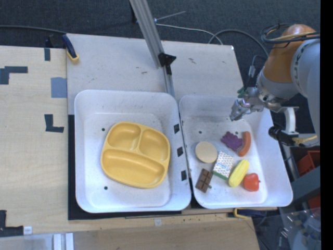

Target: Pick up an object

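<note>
The right bin (208,113) holds several toy foods: a purple piece (231,140), an orange-red sausage (245,142), a tan round disc (206,152), a white and green patterned block (224,164), a yellow corn cob (238,173), a red tomato (251,182) and a brown chocolate bar (204,180). My gripper (238,111) hangs over the bin's far right part, above and apart from the purple piece. Nothing shows between its fingers.
The left bin (88,119) bears a yellow divided plate (136,154). A slanted metal pole (148,25) rises behind the bins. Cables lie on the bench top at the back. A wooden surface with grey tape marks lies to the left.
</note>
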Available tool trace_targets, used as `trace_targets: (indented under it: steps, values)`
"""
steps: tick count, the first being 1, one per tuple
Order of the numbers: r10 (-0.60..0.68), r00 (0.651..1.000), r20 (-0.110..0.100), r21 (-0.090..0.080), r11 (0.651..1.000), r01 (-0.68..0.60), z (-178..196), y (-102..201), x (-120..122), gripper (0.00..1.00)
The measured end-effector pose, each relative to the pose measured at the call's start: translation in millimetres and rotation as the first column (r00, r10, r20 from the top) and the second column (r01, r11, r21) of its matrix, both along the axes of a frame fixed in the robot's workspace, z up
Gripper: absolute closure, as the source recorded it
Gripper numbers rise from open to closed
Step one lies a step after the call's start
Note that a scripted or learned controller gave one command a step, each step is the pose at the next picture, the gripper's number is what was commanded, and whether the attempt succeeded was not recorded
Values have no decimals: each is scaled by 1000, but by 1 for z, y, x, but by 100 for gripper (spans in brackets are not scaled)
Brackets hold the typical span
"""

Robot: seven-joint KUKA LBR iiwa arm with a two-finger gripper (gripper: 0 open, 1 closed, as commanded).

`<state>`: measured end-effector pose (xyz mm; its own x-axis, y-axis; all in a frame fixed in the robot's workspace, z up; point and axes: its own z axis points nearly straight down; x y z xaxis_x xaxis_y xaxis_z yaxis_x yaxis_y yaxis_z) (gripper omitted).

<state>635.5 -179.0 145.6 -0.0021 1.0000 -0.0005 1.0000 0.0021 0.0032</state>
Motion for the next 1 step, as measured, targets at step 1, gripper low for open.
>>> trace_targets:
  steps: [1]
  values:
    - [0,1000,1,0,1000,0,46,6,-4,100]
